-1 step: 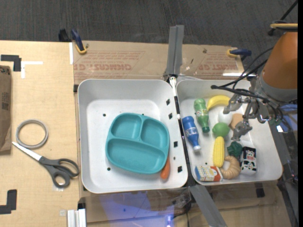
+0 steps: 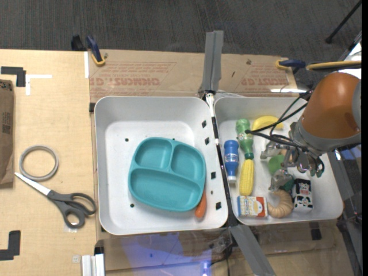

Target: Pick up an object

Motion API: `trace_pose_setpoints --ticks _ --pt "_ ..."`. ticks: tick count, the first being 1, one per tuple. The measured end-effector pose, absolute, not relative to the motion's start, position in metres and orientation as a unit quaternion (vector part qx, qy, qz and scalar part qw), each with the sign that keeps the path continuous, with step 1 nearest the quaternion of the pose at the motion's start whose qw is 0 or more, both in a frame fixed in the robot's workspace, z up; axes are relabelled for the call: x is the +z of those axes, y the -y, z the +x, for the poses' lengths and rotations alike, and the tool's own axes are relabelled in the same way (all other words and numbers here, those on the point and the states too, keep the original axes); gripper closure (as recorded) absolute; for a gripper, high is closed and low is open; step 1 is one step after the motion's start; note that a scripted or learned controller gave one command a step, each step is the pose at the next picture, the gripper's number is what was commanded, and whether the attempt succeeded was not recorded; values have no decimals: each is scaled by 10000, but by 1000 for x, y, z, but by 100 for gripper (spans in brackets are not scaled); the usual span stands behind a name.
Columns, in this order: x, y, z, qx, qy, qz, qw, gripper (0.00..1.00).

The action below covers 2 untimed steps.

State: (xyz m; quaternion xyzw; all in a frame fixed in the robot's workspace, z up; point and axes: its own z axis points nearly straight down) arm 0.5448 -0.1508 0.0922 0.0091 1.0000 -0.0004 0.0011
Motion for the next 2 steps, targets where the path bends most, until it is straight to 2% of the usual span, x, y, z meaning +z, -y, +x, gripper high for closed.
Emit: trace_pose_setpoints --ticks 1,2 --pt "102 149 547 -9 -10000 65 31 100" --pt "102 149 547 -7 -10000 65 30 0"
